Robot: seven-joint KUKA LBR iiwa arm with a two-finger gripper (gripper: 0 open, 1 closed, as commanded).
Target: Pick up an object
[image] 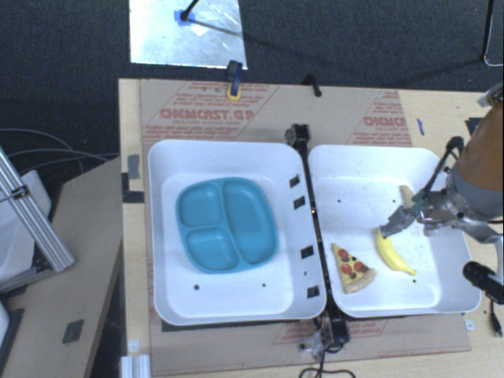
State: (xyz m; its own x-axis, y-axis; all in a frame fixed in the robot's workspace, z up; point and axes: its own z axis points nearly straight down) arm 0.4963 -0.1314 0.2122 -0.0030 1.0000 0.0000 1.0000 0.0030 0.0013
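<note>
In the right bin (354, 172) a yellow banana (394, 257) lies near the front, with a toy pizza slice (353, 268) to its left. My gripper (393, 226) reaches in from the right and hangs low just above the banana's upper end. Whether it touches the banana cannot be made out. A small tan piece (406, 194) shows just behind the gripper. The grey arm with its orange band (480, 160) covers the right edge of the bin.
The left bin (169, 211) holds a blue divided plate (227, 224). A black divider (309, 211) with clips runs between the bins. Cardboard (236, 109) lies under both bins. Behind it sit a shiny sheet (187, 22) and a yellow clamp (234, 81).
</note>
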